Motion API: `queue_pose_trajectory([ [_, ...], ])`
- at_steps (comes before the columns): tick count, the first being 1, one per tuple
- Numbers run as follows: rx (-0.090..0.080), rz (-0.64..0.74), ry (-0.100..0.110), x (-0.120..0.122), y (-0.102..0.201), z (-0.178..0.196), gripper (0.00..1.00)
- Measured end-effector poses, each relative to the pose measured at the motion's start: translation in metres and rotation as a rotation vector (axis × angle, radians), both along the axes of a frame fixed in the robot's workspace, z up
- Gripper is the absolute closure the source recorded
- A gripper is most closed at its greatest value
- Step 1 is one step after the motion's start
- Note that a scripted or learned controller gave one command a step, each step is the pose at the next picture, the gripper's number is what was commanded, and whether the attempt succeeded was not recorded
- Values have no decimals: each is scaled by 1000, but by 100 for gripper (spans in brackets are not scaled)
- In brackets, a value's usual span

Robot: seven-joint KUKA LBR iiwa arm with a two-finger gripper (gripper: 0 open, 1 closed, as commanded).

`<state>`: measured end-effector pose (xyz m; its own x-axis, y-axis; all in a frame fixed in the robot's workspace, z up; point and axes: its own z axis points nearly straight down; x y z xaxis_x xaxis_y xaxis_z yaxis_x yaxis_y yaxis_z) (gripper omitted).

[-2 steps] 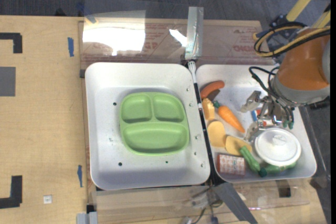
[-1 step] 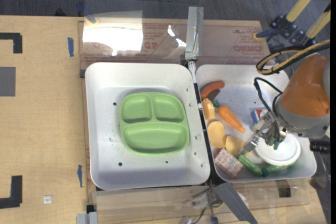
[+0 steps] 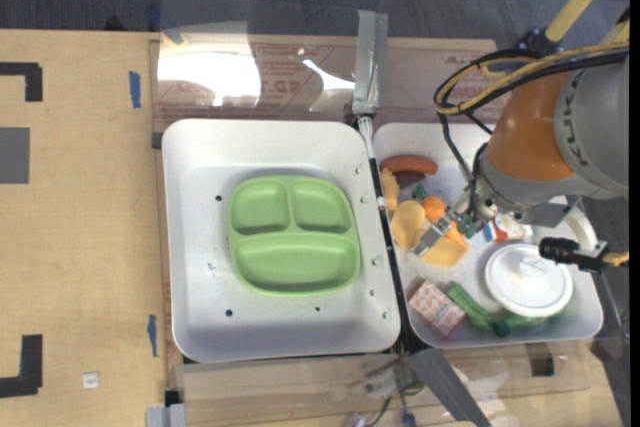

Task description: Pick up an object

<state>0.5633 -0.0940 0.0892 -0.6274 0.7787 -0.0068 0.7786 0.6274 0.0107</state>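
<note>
Toys lie heaped in the right bin (image 3: 590,320): yellow pieces (image 3: 408,223) and a small orange one (image 3: 434,208) near the divider, a red-brown piece (image 3: 408,163) at the back, a pink patterned block (image 3: 435,306) and a green stick (image 3: 475,307) along the front, and a round white lidded cup (image 3: 525,280) to the right. None is off the bin floor, as far as I can see. The gripper (image 3: 452,227) is down among the yellow and orange pieces, right at them, but whether it is clenched on anything or released I cannot tell from where I stand. So the pick looks at most begun, with the lift yet to come. The left bin (image 3: 200,165) holds a green divided tray (image 3: 295,235), well apart from the arm (image 3: 540,140).
</note>
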Motion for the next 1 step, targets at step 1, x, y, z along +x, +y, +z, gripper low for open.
queue_pose_trajectory([
  [1,-3,1,-6,2,0,12,100],
])
